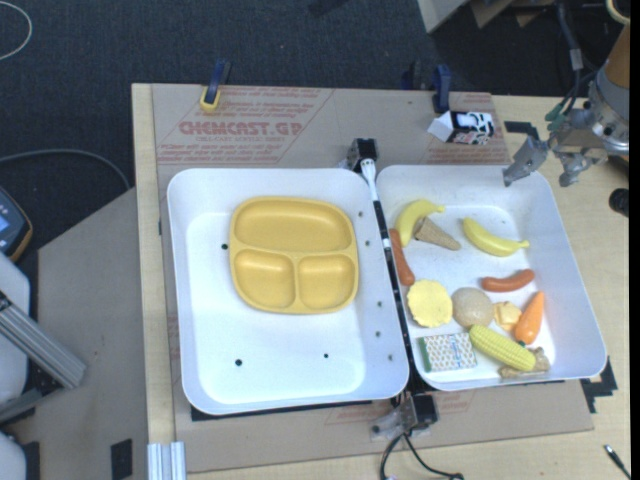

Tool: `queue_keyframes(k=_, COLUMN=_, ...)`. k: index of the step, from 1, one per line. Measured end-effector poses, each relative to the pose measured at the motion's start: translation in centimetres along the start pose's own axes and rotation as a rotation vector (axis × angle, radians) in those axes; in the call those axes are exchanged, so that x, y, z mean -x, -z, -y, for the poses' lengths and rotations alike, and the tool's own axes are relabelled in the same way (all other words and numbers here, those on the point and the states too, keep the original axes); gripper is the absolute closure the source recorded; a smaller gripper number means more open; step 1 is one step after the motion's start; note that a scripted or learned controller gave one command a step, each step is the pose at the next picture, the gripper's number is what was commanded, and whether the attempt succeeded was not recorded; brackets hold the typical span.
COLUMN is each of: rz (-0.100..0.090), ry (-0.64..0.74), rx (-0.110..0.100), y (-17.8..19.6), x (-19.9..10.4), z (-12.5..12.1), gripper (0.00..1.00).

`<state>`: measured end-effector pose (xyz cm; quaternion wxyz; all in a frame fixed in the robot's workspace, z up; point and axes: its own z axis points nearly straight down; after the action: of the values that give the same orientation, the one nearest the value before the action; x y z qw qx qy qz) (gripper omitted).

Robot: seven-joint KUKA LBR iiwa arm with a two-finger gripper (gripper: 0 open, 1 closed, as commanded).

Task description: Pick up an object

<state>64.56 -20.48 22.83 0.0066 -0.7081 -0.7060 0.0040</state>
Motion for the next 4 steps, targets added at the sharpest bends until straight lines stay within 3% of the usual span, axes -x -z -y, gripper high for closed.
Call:
queue_keyframes(k=1, rz=0.003, ry=0.003, rx=0.015, y=0.9, x=-0.1, z=-0.3, gripper=0.00)
queue_keyframes(k=3, rz=0.003, ry=0.004, rx=0.010, y=-7.9, x=0.3, z=-0.9, gripper=0.00)
queue_keyframes(k=4, rz=0.002, ry=0.005, rx=0.008, y=-14.3, x=0.2, z=-1.1, gripper=0.00)
